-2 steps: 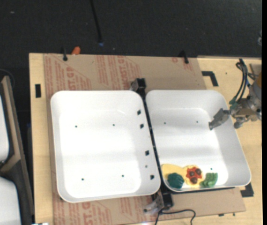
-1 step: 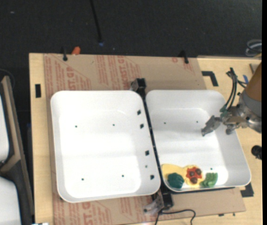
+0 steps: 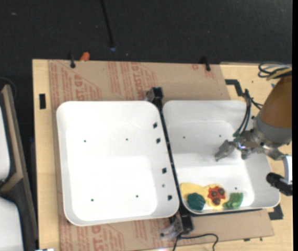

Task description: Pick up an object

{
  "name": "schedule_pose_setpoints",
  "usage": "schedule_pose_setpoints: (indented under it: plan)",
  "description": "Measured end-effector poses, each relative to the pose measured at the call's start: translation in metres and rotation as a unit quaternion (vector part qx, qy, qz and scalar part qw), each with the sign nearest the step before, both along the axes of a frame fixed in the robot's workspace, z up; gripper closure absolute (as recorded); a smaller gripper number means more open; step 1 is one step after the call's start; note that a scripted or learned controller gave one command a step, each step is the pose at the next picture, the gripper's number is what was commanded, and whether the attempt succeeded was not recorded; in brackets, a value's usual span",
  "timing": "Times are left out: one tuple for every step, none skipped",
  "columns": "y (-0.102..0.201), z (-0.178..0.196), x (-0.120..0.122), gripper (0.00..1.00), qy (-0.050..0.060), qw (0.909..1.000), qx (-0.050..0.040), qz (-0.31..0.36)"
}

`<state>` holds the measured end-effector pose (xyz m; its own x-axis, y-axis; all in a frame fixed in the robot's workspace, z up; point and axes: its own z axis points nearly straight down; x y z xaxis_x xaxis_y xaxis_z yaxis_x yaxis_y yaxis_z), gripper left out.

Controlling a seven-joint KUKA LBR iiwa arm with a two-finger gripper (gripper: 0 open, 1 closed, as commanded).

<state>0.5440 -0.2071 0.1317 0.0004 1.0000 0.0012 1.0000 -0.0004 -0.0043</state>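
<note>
Small heap of bright objects along the near edge of the right bin (image 3: 201, 116): a dark green lump (image 3: 195, 200) at the left, a red piece (image 3: 216, 194) with dark spots in the middle, a lighter green piece (image 3: 234, 201) at the right, all lying on or against a flat yellow piece (image 3: 191, 188) that spreads out behind them. Shapes too small and blurred to name more closely. Pieces close together, the red one between the two green ones, whether touching not clear

Gripper (image 3: 226, 151) hanging over the middle of the same bin, reaching in from the right below the orange band (image 3: 279, 106), tip pointing left and slightly toward the near side. Nothing between the fingers; open or closed impossible to tell from this angle. Heap lying well apart from the tip, nearer the camera, the red piece roughly below it in the view

Left bin (image 3: 65, 140) alongside, the two rims meeting at a line of dark clips (image 3: 159, 140)
</note>
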Motion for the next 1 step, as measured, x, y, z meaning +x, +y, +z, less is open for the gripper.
schedule_pose_setpoints:
  plan:
    - [-0.0003, -0.0324, -0.0005, 0.0, -0.001, 1.0, -0.0006, 0.0]
